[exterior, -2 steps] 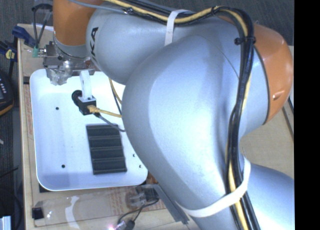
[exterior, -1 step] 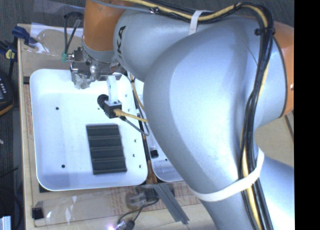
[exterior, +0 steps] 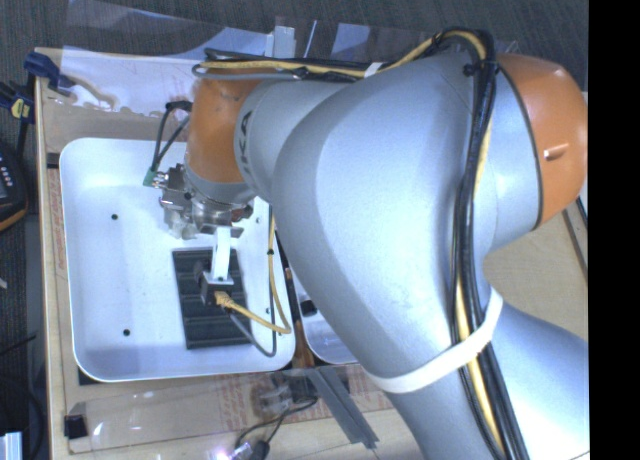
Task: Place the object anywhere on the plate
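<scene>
The left bin [exterior: 95, 258] sits on the table [exterior: 150, 393], its white floor marked by two small dark specks [exterior: 115, 216]; the arm's wrist [exterior: 200, 203] hangs low over that bin's right half; whether the jaws are apart or together I cannot tell; further right the grey arm [exterior: 400, 228] covers most of the right bin [exterior: 330, 348]; where the object lies, and how it looks, I cannot tell; the likely risk is that the jaws close on nothing or scrape the bin floor, the wrist being so low.
</scene>
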Controlling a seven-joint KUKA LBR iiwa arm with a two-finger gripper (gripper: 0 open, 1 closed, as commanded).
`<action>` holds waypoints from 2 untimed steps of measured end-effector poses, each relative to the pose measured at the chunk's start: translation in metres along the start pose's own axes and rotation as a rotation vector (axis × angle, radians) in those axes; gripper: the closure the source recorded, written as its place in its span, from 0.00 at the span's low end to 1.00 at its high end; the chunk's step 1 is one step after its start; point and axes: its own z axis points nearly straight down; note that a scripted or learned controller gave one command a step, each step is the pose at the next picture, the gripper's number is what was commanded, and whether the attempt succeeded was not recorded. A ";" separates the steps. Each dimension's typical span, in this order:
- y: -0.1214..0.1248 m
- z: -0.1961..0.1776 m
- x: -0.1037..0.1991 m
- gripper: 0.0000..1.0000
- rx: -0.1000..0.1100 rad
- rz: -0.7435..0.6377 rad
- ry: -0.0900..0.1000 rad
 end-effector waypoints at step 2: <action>0.039 0.000 0.034 1.00 -0.002 0.573 0.003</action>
